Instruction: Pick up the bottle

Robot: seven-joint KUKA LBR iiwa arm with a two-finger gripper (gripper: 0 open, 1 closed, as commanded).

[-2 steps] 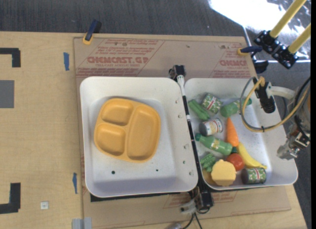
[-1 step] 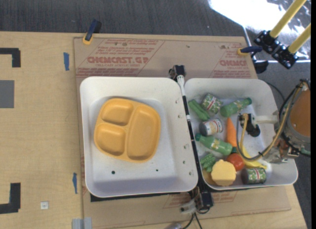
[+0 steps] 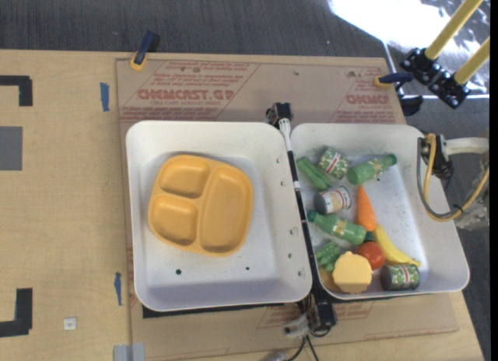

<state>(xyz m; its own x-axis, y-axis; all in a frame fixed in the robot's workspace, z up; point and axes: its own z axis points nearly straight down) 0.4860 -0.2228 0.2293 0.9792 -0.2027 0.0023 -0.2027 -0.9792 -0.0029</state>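
- You can see two green bottles in the right bin [image 3: 436, 196]. One bottle [image 3: 371, 169] lies near the bin's far edge, and the other bottle [image 3: 339, 229] lies near the bin's left wall.
- Between them lie a small can [image 3: 334, 200] and an orange carrot [image 3: 365, 208].
- A yellow banana [image 3: 395, 249] lies toward the bin's near right corner.
- The left bin [image 3: 148, 149] holds a yellow tray [image 3: 202, 204] with three sections.
- You cannot tell from here whether the robot's pincer is open or closed.
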